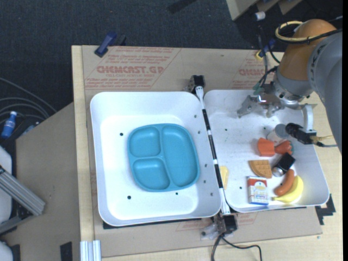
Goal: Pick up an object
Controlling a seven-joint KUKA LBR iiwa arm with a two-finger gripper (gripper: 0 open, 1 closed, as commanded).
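**Arm Poised Over Right Bin, Toy Food Waiting Below**

The grey KUKA arm reaches in from the right, its gripper [260, 103] hanging over the upper part of the right bin [234, 99]. Its two fingers look splayed apart with nothing between them, and the bin floor under them is bare.

The pickable objects lie clustered in the lower right of that bin, down the frame and slightly right of the gripper, well apart from it. Nearest is an orange-red piece [267, 147], its long axis running roughly left to right. Just below sits a waffle-like wedge [261, 168], and beside it a black cylinder [283, 162] lying at a slant. Lower still, a sausage [286, 182] and a banana [294, 191] lie side by side, both tilted from lower left to upper right, next to a small carton [258, 191] standing square to the bin's front wall.

The left bin [109, 113] holds a blue divided plate [162, 156].

Any grasp would likely call for travel toward the near corner, with fingers turned across the chosen object's long axis.
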